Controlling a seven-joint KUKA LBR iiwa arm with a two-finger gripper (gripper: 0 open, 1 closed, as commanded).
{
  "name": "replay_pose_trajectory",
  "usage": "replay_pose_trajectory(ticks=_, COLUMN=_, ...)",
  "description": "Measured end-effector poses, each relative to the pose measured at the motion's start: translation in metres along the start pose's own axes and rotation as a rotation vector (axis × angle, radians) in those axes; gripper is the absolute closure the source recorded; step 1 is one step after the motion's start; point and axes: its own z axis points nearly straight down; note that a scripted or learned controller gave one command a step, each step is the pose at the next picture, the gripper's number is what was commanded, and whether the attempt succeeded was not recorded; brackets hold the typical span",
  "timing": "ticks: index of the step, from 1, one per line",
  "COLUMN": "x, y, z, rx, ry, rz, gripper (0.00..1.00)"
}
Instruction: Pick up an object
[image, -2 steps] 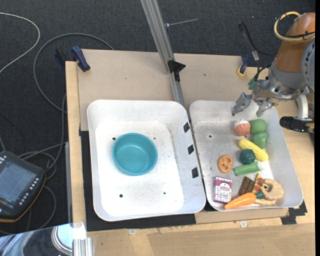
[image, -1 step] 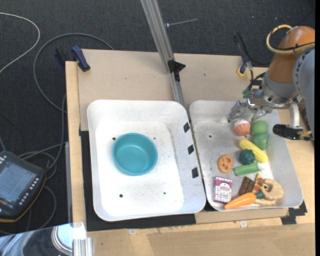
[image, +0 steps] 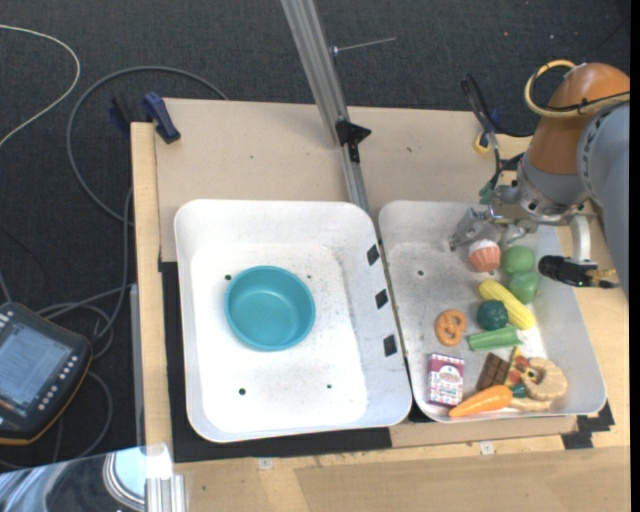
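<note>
Up near the back of the right bin (image: 570, 330), a small pink cupcake (image: 485, 257) sits just under the gripper (image: 487, 226). The metal fingers (image: 466, 233) hang over it, but whether they are spread or closed, or touching the cupcake, cannot be told from this angle. A green ball (image: 519, 260) lies just beside the cupcake, with a second green piece (image: 524, 287) below it. Further down the bin come a yellow corn cob (image: 506, 302), a dark green round toy (image: 492, 315), a green pepper (image: 492, 339) and a pretzel (image: 450, 325). At the front edge lie a small pink box (image: 446, 379), a chocolate bar (image: 494, 370), a carrot (image: 482, 401) and a cookie-like toy (image: 543, 380). The left bin (image: 200, 380) holds a teal bowl (image: 269, 308). The arm (image: 572, 130) comes in from the right.
</note>
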Motion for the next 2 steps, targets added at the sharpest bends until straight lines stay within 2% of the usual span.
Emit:
replay_pose_trajectory(ticks=1, x=0.000, y=0.002, z=-0.015, rx=-0.005, ry=-0.002, rz=-0.001, gripper=1.00)
replay_pose_trajectory(ticks=2, x=0.001, y=0.003, z=-0.061, rx=-0.027, ry=-0.009, rz=0.000, gripper=1.00)
